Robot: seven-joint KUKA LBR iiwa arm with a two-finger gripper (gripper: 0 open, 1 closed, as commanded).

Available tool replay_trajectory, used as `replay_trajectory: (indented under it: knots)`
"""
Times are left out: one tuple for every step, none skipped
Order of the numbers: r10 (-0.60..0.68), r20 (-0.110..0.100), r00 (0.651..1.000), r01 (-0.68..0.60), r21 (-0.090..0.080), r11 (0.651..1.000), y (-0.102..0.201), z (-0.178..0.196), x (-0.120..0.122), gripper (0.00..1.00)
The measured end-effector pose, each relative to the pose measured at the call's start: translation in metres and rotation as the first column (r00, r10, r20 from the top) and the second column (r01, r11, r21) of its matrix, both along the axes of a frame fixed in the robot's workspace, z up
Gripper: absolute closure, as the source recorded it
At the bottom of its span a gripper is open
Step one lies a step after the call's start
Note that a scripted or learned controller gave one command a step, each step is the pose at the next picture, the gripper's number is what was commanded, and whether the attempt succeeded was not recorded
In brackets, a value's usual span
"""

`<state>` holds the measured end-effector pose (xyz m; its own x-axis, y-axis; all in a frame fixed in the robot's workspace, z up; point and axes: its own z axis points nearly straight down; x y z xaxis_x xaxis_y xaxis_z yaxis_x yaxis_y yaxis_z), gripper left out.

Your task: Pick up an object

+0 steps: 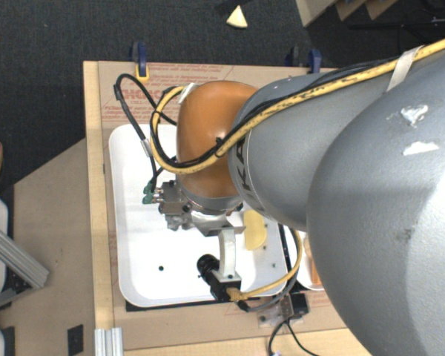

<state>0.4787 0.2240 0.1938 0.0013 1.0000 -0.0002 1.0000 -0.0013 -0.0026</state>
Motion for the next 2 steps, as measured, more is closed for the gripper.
replay_trajectory:
  knots:
    - [0.0, 0.002, 1.0, 0.0, 0.0, 1.0, 0.0002, 0.0018, 0.0002, 1.0]
    - [0.001, 0.004, 1.0, -0.001, 0.001, 1.0, 0.0003, 0.0113, 0.0005, 1.0]
